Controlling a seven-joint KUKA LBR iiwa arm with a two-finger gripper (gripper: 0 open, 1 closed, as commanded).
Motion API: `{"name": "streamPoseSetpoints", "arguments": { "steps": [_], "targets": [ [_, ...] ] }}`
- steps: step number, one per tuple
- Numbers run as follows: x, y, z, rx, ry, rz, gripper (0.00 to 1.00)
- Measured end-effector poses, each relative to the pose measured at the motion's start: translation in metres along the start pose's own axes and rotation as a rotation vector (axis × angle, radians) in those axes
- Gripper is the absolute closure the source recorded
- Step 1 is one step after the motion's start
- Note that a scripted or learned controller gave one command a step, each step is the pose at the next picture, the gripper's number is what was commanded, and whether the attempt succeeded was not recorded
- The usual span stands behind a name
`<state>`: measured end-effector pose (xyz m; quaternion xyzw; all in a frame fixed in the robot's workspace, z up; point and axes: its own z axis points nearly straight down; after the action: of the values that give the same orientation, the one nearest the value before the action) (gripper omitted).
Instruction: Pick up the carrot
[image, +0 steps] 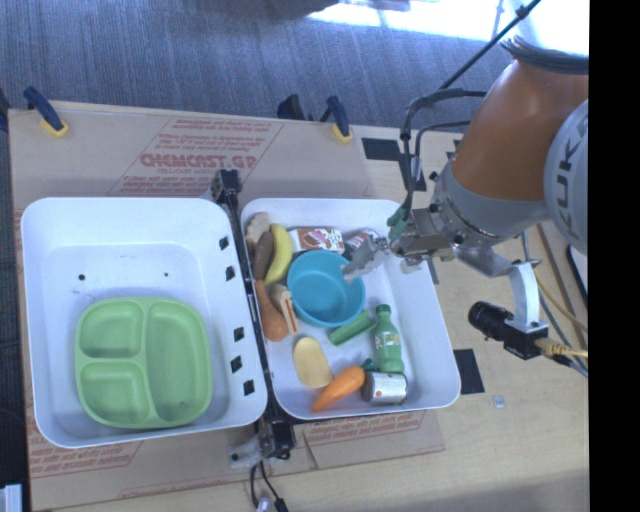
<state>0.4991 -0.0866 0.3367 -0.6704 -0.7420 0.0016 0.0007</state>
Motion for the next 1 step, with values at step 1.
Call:
{"name": "streamPoseSetpoints", "arguments": {
  "steps": [1],
  "targets": [
    [0.0411, -0.0211, 0.1503, 0.016, 0.006, 0.204, 0.0]
  ]
}}
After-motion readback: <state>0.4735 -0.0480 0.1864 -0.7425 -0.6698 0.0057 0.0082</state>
